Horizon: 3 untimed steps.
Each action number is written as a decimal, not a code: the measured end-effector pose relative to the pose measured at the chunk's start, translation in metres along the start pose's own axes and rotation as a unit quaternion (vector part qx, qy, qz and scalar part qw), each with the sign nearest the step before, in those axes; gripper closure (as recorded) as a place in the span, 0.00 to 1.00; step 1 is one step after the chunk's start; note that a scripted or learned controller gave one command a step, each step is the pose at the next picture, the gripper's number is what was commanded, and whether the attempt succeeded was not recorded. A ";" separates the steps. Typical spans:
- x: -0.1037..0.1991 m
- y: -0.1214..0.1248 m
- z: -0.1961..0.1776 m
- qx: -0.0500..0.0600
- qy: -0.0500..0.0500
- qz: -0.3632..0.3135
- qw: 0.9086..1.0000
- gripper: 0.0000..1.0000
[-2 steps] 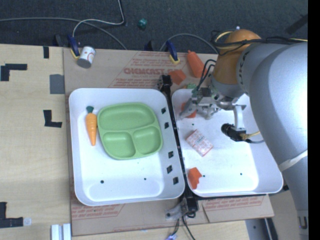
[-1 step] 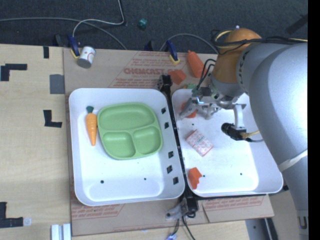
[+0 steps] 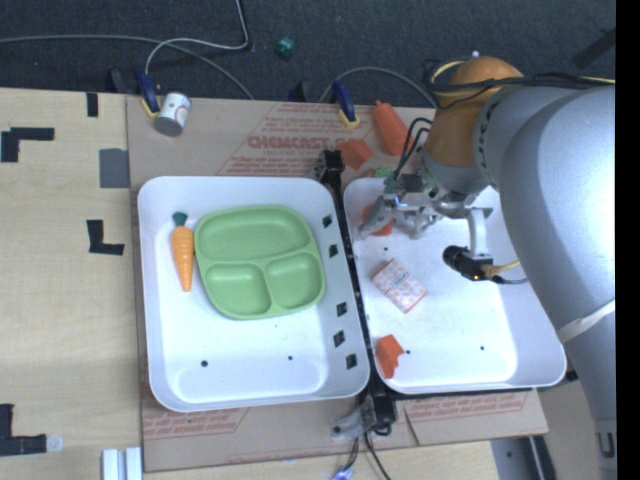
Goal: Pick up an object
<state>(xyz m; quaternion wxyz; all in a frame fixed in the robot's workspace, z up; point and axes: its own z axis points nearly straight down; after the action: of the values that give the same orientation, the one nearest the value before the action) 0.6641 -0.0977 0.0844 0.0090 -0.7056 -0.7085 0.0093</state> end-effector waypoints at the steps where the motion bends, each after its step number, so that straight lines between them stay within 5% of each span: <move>1: 0.000 0.000 0.000 0.000 0.000 0.000 1.000 0.00; 3: -0.008 0.001 0.000 0.000 0.004 -0.001 1.000 0.00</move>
<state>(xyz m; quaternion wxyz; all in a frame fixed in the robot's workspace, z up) 0.6647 -0.1060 0.0842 0.0116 -0.7047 -0.7094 0.0068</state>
